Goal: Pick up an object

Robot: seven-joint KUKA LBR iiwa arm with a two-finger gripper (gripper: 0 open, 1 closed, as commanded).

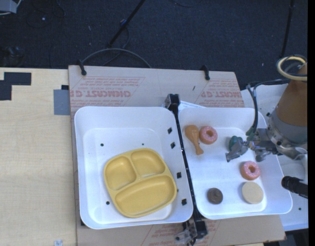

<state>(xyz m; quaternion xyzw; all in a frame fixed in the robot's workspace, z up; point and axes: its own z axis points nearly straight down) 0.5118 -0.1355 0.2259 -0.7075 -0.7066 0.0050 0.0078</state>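
The right bin (219, 121) holds several toy foods. A tan drumstick (194, 138) lies beside a pink frosted donut (208, 135) near the bin's far left. A second pink donut (250, 170) sits at the right, with a cream round biscuit (252, 192) in front of it. Near the front lies a dark brown round piece (215, 196). My gripper (235, 148) reaches in from the right and hangs low over the bin's middle, left of the second donut and right of the first. Nothing shows clearly in its grasp.
A yellow divided plate (140, 181) lies in the left bin (91, 137). A black divider (179, 152) separates the bins. My grey arm with its orange band (293, 106) stands over the right bin's right edge. Cables run behind the bench.
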